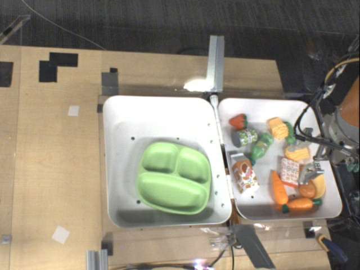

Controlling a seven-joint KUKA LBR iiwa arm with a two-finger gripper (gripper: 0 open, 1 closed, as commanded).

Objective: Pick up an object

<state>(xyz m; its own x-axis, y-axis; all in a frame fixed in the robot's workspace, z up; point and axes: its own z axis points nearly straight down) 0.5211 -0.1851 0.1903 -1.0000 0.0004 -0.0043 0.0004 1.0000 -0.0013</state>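
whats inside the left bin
The left bin holds one thing: a green divided plate with three compartments, lying flat, nothing in them. The bin floor under the plate is covered, so anything beneath it can't be seen.

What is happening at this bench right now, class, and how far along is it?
A grey robot arm reaches in from the right over the right bin, which holds a jumble of toy food: a strawberry, corn, a carrot and a small carton. Its gripper is down among the items near the bin's right side, but nothing can be seen held. The left bin holds a green divided plate.
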